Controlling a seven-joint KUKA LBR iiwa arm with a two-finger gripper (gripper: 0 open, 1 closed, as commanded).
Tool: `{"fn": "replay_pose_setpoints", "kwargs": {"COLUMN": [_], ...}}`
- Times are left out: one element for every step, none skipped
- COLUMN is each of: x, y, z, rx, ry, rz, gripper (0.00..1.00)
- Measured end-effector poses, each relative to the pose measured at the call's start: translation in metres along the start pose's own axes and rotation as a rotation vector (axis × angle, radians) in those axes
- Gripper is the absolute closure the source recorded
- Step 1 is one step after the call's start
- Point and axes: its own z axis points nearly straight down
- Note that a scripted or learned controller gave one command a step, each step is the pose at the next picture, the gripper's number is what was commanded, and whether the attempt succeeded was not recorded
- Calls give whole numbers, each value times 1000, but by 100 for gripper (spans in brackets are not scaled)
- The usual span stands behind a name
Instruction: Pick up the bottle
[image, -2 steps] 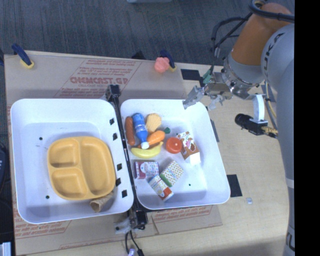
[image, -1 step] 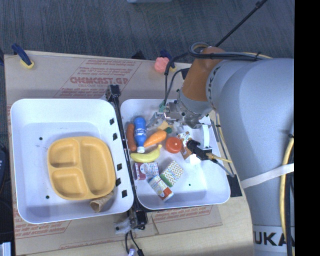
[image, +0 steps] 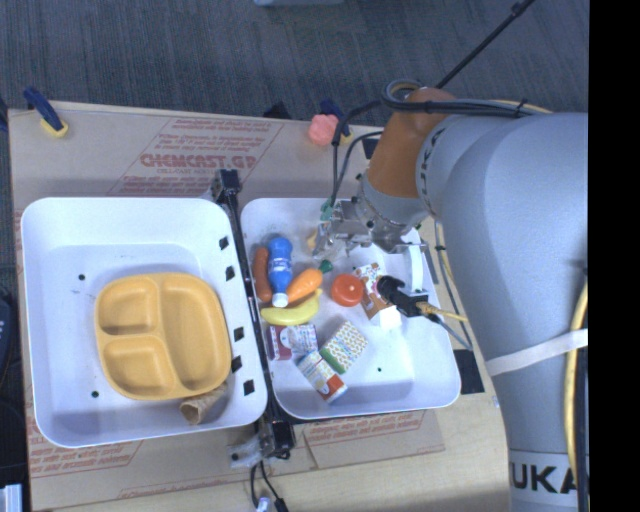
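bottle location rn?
In the camera view the blue bottle lies in the right bin, near its left wall, between the hot dog and the carrot, just above the banana.

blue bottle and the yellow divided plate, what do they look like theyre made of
The blue bottle looks like moulded plastic: saturated blue body, white cap end, a soft sheen. The yellow divided plate also looks plastic, matte to satin, one even colour with rounded, moulded compartment ridges. Neither can be confirmed from this view alone.
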Motion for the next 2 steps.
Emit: {"fn": "replay_pose_setpoints", "kwargs": {"x": [59,151], "y": [-57,-107], "z": [-154,-118], "rx": [-5,0], "ry": [-2,-1], "rz": [-87,27], "gripper": [100,100]}}
